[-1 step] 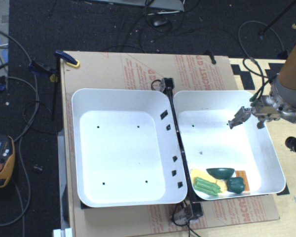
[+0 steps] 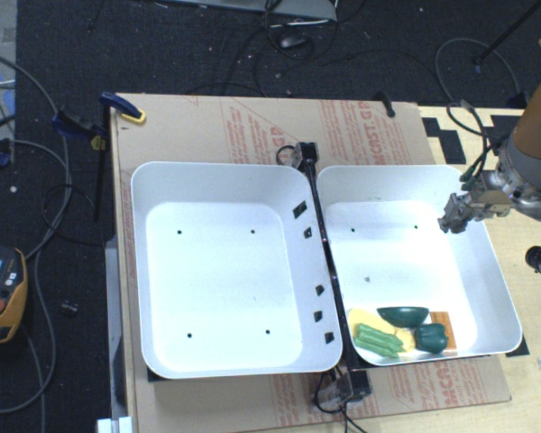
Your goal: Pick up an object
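Gripper (image 2: 454, 215) at right bin's (image 2: 487, 269) upper-right rim, grip state unclear; we should descend squarely over the green bowl (image 2: 403, 315), lower right.

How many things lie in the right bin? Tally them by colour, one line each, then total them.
Green: 1, the ridged light green oblong piece.
Dark teal: 2, the dark teal bowl-shaped piece and the small dark teal lump.
Yellow: 1, the flat pale yellow piece.
Orange: 1, the flat orange-brown block.
Total: 5, all at the near edge.
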